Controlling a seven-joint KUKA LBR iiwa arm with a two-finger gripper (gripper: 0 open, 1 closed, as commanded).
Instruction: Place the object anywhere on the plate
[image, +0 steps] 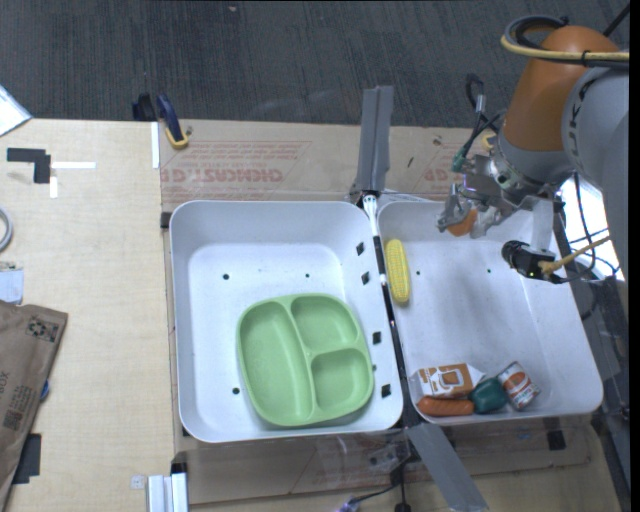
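You're early in the task; the green plate (300, 357) in the left bin carries nothing yet; the gripper (462, 218) hangs over the right bin's far corner, arm angled in, fingers pinched on a small orange object (459, 226); plate lies well left and nearer than the fingers.

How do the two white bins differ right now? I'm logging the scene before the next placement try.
The left bin holds one thing, a green divided plate; the right bin holds several loose items: a corn cob by its left wall and a small cluster near its front edge. The gripper hangs over the right bin's far end, not the left bin. Both are shallow, white and side by side.
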